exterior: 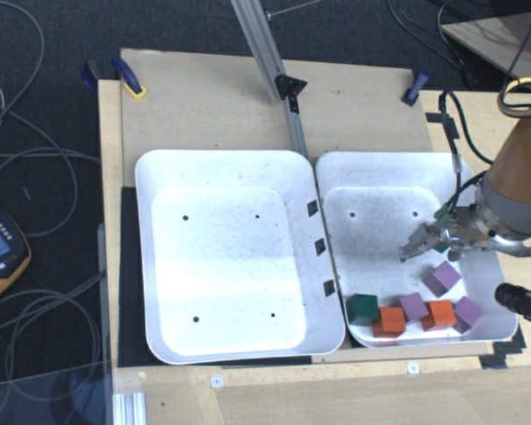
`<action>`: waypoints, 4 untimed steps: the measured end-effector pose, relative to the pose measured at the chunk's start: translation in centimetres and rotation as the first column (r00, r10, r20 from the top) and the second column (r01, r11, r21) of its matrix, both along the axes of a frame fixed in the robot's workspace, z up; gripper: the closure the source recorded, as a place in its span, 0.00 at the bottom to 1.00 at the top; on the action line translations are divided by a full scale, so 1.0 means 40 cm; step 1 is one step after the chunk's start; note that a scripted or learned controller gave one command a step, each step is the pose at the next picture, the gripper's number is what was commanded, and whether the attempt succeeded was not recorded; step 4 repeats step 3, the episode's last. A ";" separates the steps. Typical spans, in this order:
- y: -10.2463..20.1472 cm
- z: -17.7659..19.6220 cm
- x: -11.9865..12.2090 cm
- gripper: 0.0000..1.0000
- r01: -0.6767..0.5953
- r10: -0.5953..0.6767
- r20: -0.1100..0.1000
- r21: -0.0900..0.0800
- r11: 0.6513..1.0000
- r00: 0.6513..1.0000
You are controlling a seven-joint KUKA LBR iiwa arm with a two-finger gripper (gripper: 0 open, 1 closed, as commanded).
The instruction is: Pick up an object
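The grey two-finger claw [418,248] hangs low over the right shallow white plastic bin [372,193]; whether it is spread or pressed together I cannot tell, and nothing shows in it. At its five o'clock, just beside, lies a pale purple block [443,278]. Further out, along the bin's six o'clock wall, sit a dark green cube [363,308], an orange-red cube [390,320], two purple blocks and another orange cube [441,313]. I judge the pick not yet made: closing on a block and lifting remain.

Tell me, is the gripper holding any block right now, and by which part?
Nothing is held. The gripper hangs above bare bin floor in the right bin, up and left of the nearest purple block.
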State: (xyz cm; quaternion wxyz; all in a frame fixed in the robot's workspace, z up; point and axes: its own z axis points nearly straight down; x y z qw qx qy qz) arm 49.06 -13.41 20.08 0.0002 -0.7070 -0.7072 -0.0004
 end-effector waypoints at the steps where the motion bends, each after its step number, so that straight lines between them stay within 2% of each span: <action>1: 0.024 -0.145 0.027 0.00 -0.001 0.001 -0.007 0.003 1.000 1.000; 2: 0.087 -0.217 0.124 0.00 -0.005 0.005 0.000 0.001 1.000 1.000; 3: 0.049 0.102 0.035 0.00 0.000 0.000 0.009 -0.003 1.000 1.000; 4: 0.049 0.102 0.035 0.00 0.000 0.000 0.009 -0.003 1.000 1.000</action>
